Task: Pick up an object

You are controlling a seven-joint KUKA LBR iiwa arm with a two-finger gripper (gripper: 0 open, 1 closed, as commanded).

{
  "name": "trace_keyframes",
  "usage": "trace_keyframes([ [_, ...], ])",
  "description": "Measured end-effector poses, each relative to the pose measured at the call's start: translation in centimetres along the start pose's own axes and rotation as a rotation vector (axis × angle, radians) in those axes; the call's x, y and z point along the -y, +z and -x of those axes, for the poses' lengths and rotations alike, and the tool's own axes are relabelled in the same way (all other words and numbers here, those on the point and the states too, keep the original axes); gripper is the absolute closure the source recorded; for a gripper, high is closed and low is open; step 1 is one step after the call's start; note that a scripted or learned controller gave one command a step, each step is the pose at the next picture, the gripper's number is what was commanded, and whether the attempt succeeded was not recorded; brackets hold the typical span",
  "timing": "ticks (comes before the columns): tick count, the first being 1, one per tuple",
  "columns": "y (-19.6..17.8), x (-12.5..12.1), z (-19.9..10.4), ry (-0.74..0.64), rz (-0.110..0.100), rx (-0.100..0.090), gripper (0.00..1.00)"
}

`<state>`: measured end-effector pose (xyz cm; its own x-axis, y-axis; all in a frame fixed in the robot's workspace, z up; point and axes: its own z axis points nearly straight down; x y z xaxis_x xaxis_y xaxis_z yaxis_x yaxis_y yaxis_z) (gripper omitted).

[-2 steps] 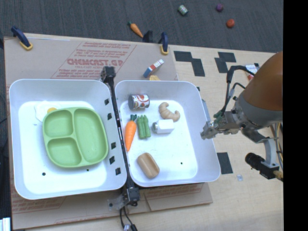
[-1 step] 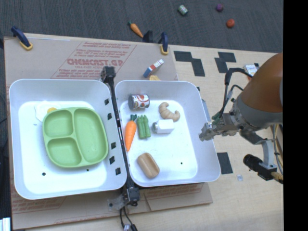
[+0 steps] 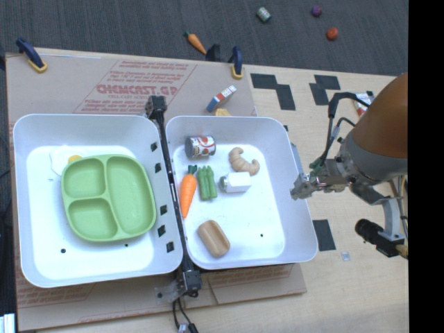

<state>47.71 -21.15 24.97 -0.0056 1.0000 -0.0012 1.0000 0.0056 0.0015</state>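
The jaws (image 3: pixel 300 188) sat just outside the right bin's (image 3: pixel 295 159) right wall, near its rim, w/ the grey arm (image 3: pixel 374 158) and its orange band reaching in from the right. Whether they were open or shut couldn't be told from the view; nothing showed between them, so no object was judged held.

Candidate objects all lay in the right bin: a can (image 3: pixel 200 146) on its side near the back, a tan curled piece (image 3: pixel 243 161) beside it, a white block (image 3: pixel 236 182) mid-bin, green beans (image 3: pixel 206 182) touching or nearly touching a carrot (image 3: pixel 187 193) by the divider, and a bread roll (image 3: pixel 214 238) toward the front. The left bin (image 3: pixel 31 241) carried a green divided plate (image 3: pixel 107 197).

Step in hand, as judged: approach, pick not yet begun. To do it well, the arm would've needed to clear the rim first, then come down over one isolated item. The bread roll looked the best bet: well apart from the rest, bare floor around it. The white block was nearest the jaws but close to the beans. Carrot + beans risked a double grab or a push vs. the divider. The can could roll if pinched off-centre. Jaws should've straddled the item's short axis, descending straight.
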Motion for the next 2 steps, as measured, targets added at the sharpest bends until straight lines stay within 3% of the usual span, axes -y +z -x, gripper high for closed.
trace_keyframes([
  [2, 0.56, 0.03, -0.02, 0.0, -0.001, 0.0, 1.0],
])
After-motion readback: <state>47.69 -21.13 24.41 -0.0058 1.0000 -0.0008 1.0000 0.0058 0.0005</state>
